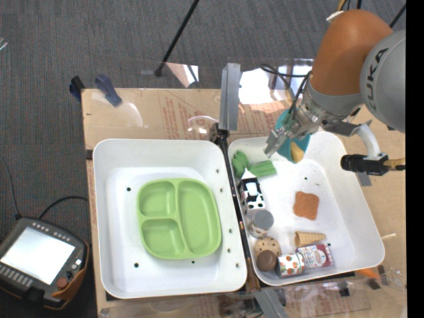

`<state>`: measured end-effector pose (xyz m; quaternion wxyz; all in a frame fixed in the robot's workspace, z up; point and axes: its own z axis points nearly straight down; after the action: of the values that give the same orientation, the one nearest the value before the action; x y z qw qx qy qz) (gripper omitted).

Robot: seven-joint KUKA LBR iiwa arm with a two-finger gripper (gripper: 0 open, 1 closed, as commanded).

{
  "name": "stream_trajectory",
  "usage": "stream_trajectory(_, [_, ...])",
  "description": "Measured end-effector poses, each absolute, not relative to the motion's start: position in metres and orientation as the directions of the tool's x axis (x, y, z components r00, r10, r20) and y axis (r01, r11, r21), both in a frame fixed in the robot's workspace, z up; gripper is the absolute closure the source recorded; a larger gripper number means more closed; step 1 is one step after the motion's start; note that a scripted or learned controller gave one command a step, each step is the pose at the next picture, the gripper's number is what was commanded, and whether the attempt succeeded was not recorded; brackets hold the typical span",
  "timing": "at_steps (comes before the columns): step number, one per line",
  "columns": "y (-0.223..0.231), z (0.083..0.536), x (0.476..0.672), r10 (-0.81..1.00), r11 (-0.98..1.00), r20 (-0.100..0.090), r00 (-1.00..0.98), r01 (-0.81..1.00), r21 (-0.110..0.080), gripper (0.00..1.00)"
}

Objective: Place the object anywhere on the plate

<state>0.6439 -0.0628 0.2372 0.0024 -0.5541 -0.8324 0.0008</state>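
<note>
The green plate lies in the left bin, a rounded rectangle split into three compartments: two smaller ones on its left side and one long one on its right. Bare white floor rings the plate on every side, widest toward the bin's far edge and left wall.

The arm's pincer hangs over the far left part of the right bin, and a teal object with a yellow-orange tip sits right at it. The object appears to be between the fingers, but the wrist hides the contact, so whether the pincer is clenched or released cannot be told.

The other things crowd the right bin's left wall and near edge. Green pieces lie just below the pincer; a black-and-white block and a grey cylinder follow toward the near side, then a round cookie and a brown ball. A strawberry-printed carton lies along the near edge, with a cone just above it. An orange-brown square rests alone mid-bin, with open floor to its right and far side.

The two bins' inner walls meet in a dark seam. The cardboard-covered desk shows beyond them.
</note>
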Motion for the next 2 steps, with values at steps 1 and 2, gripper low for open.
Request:
stream_trajectory(1, [-0.011,0.237,0.598,0.676,0.737,0.003,-0.737,0.676,-0.002,1.0])
stream_trajectory(2, [0.052,0.198,0.575,0.557,0.83,0.006,-0.83,0.557,-0.003,1.0])
